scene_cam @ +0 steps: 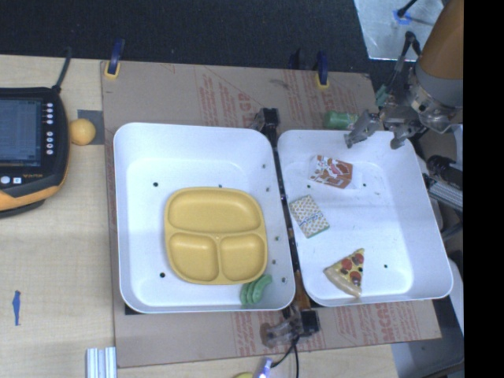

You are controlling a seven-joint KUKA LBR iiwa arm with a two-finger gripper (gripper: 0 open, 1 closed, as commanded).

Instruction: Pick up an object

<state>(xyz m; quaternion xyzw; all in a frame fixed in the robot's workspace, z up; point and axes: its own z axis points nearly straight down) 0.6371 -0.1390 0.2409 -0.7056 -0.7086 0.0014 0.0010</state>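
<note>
Tray [214, 235] of yellow plastic fills the left bin [134, 211]; the right bin [429, 235] holds a packet [309, 215], wrapper [332, 172] and pizza slice [347, 272]. Gripper [379, 131] hovers at its far rim, fingers spread, holding nothing: approach stage, so descent over one item comes next.

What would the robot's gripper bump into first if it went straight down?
Probably the bare floor of the right bin near its top edge. The gripper hangs open above there, though height is hard to judge.

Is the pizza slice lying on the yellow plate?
No, the pizza slice lies in the right bin, apart from the yellow plate.
</note>
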